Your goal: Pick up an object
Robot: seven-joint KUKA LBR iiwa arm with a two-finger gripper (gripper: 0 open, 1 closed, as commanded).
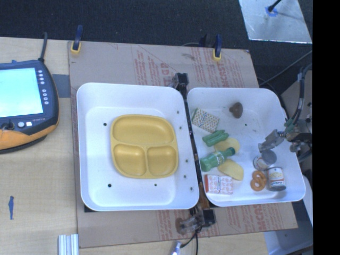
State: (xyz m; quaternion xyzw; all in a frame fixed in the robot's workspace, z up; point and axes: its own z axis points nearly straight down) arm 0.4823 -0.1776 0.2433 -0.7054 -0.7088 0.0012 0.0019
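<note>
Low over the right bin (276, 97), hand (269, 141) near a tin (275, 178); finger spread cannot be told.

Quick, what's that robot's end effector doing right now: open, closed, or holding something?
End effector: low over the right bin, near its right side; whether it is open, closed or holding anything cannot be told from this view.

Setting: robotics lab test bench. Evidence: two shallow white bins, left (85, 142) and right (289, 195), side by side on a cardboard sheet (138, 62) fixed to a wooden bench (32, 195) by blue clamps (77, 39) along the upper edge. Teach pendant (24, 102) with lit screen at the frame's left. Cabling (186, 232) at bottom centre. Dark carpet (133, 9) across the top.
</note>
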